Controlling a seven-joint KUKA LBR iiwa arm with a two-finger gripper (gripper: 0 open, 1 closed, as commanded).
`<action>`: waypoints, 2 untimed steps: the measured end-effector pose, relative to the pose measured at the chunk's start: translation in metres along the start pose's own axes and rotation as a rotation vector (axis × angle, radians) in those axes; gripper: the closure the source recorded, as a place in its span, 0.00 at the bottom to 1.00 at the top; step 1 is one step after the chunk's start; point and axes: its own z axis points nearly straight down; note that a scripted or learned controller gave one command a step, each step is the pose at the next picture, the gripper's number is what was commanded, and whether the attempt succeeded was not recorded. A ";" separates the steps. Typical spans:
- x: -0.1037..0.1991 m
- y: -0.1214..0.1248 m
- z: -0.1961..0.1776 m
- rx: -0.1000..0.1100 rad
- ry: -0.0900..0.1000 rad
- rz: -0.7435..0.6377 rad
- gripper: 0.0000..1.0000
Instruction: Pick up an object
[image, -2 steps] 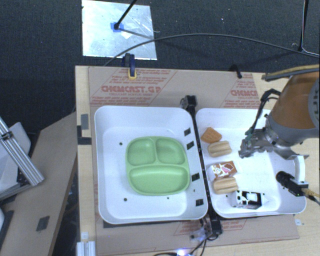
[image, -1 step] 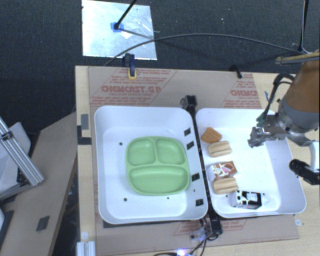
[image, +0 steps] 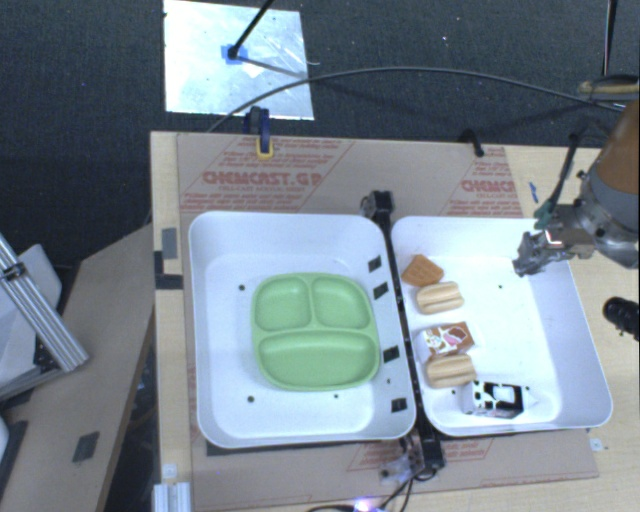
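Your grey two-finger gripper (image: 530, 256) hangs over the right white bin's (image: 560, 330) far right part; you cannot tell how its jaws stand. Candidate objects lie along that bin's left side: an orange waffle-shaped toy (image: 423, 270), two tan bun-shaped toys (image: 439, 297), a brown-and-white packet (image: 447, 339). A green divided plate (image: 316, 331) lies in the left white bin (image: 220, 300).

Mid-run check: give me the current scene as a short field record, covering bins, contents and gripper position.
left bin: holds a green divided plate
right bin: holds five small items along its left side
items, far to near: orange-brown piece; tan bun; red-and-white packet; second tan bun; black-and-white item
gripper: above the right bin's far right part, apart from all items
held: nothing visible
finger state: cannot tell
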 end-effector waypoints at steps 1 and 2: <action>0.044 0.015 0.019 0.006 0.003 -0.002 1.00; 0.084 0.033 0.024 0.006 0.003 -0.002 1.00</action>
